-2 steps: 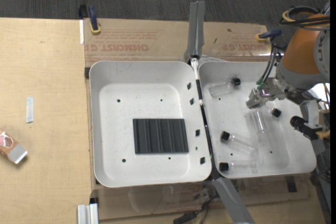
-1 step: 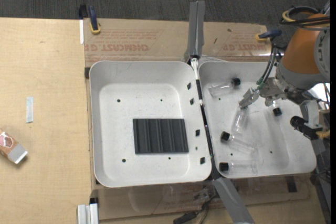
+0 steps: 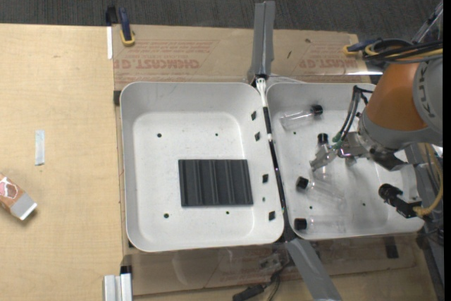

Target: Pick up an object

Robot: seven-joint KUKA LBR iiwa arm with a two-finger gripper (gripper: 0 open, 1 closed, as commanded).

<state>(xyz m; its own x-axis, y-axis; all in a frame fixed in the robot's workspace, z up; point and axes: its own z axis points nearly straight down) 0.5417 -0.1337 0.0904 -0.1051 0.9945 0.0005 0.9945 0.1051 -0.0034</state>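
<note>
Right now the tool [image 3: 325, 155] hangs low in the right bin [image 3: 373, 225], among clear plastic tubes with black caps [image 3: 301, 116]; its grip state I cannot tell. Being transparent and round, a tube could likely roll or slip aside if the tool closes off-centre.

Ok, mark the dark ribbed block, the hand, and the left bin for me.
dark ribbed block [image 3: 215, 182]: camera view, middle of its ribbed top.
hand [image 3: 323, 157]: camera view, midway between its fingertips, over the right bin.
left bin [image 3: 192, 90]: camera view, on its far rim.
</note>
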